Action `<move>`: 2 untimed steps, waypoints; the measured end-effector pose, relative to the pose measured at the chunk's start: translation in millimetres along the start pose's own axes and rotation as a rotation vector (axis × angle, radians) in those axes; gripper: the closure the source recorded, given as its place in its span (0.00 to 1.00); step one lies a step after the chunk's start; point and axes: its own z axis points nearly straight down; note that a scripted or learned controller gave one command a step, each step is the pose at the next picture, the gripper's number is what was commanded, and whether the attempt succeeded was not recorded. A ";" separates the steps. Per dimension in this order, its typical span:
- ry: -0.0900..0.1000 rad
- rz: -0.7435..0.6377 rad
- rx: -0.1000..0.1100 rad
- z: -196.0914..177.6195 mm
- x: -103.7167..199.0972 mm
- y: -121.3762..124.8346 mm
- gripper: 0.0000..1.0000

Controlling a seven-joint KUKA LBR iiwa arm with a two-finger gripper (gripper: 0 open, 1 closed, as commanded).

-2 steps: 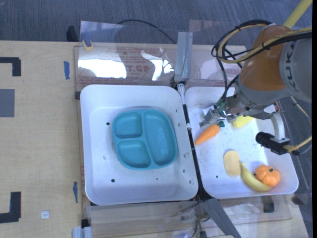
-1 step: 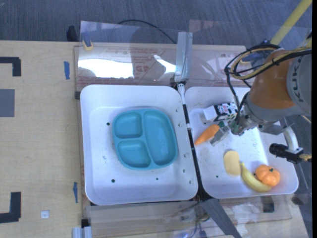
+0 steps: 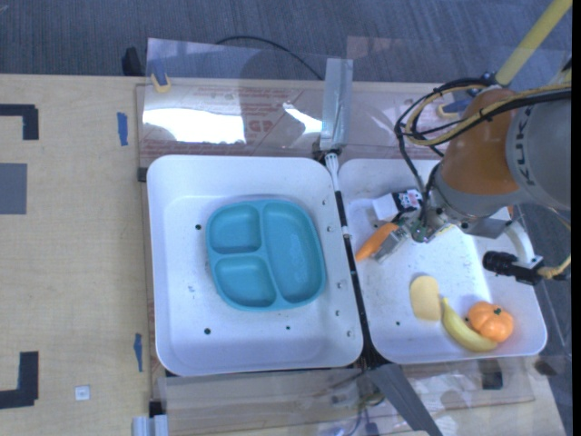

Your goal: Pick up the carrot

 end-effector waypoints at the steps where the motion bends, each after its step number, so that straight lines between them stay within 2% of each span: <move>1: 0.000 -0.286 -0.001 -99.8 43.1 -37.9 0.00; 2: 0.002 -0.511 0.000 -11.1 8.0 -8.4 0.00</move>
